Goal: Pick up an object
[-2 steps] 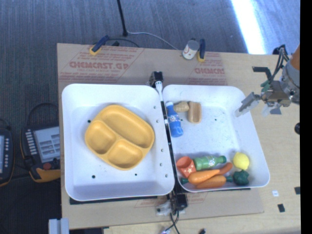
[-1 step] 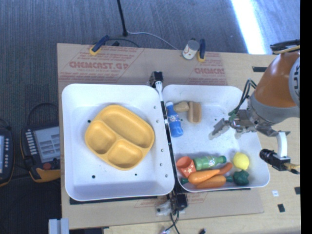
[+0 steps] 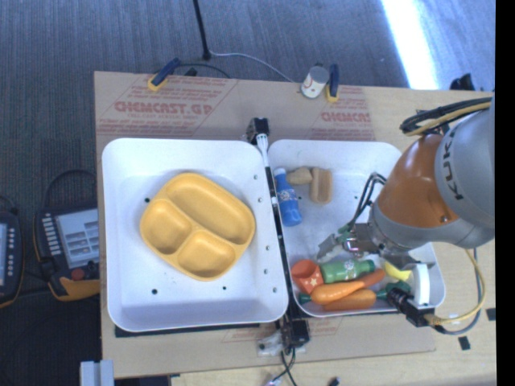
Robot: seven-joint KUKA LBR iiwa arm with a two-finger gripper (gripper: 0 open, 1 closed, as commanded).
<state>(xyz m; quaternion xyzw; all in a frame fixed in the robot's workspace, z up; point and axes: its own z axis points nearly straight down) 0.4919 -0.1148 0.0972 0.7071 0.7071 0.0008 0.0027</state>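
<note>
I hover my gripper [image 3: 348, 244] low over the near end of the right shallow white plastic bin [image 3: 354, 153], just above the green plastic bottle [image 3: 348, 271] lying beside 2 orange plastic carrots [image 3: 348, 294]. I cannot tell whether my hand is released or clenched. Nothing looks lifted, so I judge the pick not yet done: grasp and lift remain.

My arm [image 3: 471, 187] is a thick grey cylinder with dark KUKA lettering on its side. Above the wrist sits a glossy, rounded orange band [image 3: 414, 187]. Black and yellow cables [image 3: 441, 116] loop along its top, and thin dark wires run beside the orange section.
</note>
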